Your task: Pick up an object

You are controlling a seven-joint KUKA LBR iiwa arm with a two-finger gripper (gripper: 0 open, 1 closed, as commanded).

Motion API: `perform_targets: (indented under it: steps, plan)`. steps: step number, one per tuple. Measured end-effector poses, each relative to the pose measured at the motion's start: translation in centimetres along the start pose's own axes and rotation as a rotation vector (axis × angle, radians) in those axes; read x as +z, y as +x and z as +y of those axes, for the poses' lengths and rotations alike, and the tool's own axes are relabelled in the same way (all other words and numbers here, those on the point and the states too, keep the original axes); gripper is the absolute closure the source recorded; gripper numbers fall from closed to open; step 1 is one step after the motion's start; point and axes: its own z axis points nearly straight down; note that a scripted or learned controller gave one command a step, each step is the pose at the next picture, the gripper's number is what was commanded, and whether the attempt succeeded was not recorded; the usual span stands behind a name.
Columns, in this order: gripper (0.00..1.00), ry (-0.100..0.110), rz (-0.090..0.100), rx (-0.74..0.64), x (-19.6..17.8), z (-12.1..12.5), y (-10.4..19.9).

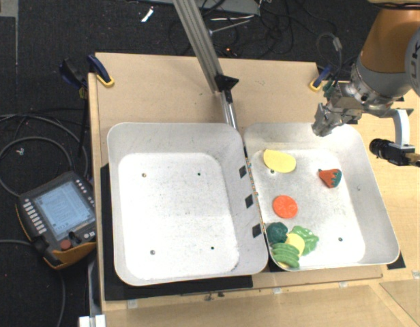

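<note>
The right bin [360, 148] holds a flat yellow piece [279, 161] near its far left, a small red and green strawberry-like piece [330, 177] to the right, and an orange round piece [285, 206] in the middle. A cluster of green and yellow-green pieces [290, 242] lies at its front left corner. My gripper [324, 126] hangs above the bin's far rim, right of the yellow piece and beyond the strawberry piece. Nothing shows between its fingers.
The left bin [128, 142] lies beside the right one. A slanted metal pole [203, 43] runs down to the gap between the bins. Blue and yellow clamps [99, 70] sit at the bench's far corners. A teach pendant [56, 213] lies left of the bench.
</note>
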Motion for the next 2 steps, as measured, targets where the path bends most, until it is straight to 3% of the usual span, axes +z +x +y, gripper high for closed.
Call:
perform_targets:
  steps: [1,2]
  plan:
    - [1.0,0.002,0.0,0.0,-4.7,0.2,0.0]
    - [1.0,0.009,0.004,-0.005,-4.0,-0.6,6.1]
